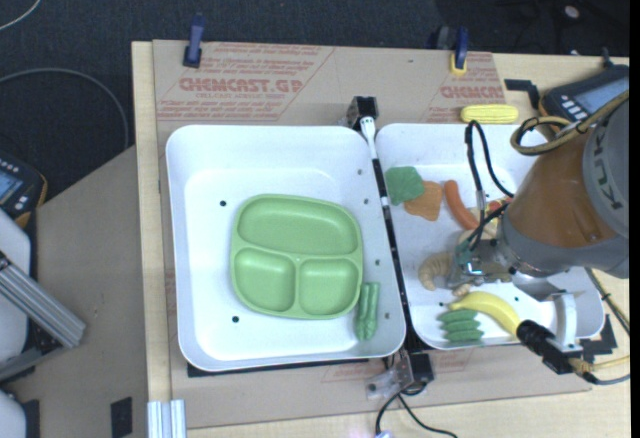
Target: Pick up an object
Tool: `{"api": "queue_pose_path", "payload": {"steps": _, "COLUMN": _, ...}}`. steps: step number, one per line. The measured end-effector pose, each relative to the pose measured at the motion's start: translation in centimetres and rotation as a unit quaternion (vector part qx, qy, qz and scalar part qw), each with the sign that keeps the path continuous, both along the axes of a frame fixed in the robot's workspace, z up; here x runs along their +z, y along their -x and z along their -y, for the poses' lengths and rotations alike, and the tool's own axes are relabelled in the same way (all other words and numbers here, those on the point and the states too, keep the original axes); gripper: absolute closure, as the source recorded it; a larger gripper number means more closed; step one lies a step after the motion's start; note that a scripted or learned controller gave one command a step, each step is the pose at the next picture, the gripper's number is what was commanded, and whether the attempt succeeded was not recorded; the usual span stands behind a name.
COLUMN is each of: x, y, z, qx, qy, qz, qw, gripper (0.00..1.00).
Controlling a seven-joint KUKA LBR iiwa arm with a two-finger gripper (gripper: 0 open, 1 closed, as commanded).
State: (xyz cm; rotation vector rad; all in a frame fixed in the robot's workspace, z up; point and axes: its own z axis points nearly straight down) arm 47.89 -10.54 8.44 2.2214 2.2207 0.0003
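While the arm [570, 206] leans low over the right bin [425, 141], your gripper [468, 264] sits just above a tan lump [436, 273] beside the banana [490, 309], grip unreadable, so this looks like the reach, with closing and lifting next.

You're looking at a chunky arm [575, 216] with a big rounded orange-brown band and grey casing below it, plus part of a dark letter on the grey up top. Black cables [480, 166] loop off it, and the claw [470, 264] end is a cluster of small metal and dark bits.
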Motion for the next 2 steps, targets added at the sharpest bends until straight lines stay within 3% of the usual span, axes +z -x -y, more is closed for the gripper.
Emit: {"api": "queue_pose_path", "payload": {"steps": 2, "x": 0.0, "y": 0.0, "z": 1.2, "qx": 0.000, "qy": 0.0004, "qz": 0.000, "qw": 1.0000, "gripper": 1.00}}
